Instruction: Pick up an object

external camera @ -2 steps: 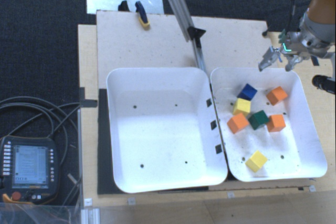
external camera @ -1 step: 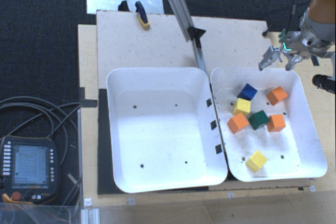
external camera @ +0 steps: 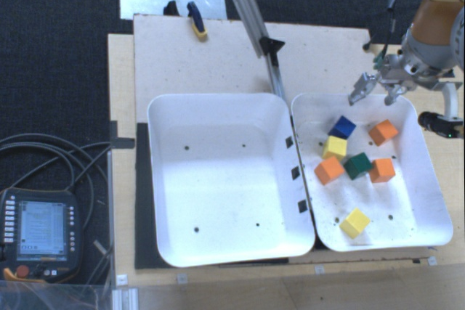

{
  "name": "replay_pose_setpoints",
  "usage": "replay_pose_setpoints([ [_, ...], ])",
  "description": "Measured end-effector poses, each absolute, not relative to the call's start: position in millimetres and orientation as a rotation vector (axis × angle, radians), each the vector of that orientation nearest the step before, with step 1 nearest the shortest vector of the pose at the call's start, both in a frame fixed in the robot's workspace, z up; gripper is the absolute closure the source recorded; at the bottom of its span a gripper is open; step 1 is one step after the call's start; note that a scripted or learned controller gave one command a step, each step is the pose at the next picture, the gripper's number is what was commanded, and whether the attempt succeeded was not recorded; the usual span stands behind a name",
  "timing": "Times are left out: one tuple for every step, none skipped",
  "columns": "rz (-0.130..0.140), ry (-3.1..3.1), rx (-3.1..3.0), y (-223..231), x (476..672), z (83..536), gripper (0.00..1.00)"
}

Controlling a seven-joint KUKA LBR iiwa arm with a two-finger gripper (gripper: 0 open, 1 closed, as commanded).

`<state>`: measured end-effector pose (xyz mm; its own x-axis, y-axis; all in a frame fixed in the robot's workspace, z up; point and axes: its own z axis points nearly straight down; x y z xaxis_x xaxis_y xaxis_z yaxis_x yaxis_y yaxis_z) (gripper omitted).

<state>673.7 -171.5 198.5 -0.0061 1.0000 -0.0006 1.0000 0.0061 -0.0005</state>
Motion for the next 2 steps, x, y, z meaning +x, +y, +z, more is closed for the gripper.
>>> replay_pose_setpoints([
  [-0.001, 2.226, 2.217, -173, 673.1, 157, 0.0],
  [0.0, 2.228, 2.215, -172, 673.4, 106, 0.0],
])
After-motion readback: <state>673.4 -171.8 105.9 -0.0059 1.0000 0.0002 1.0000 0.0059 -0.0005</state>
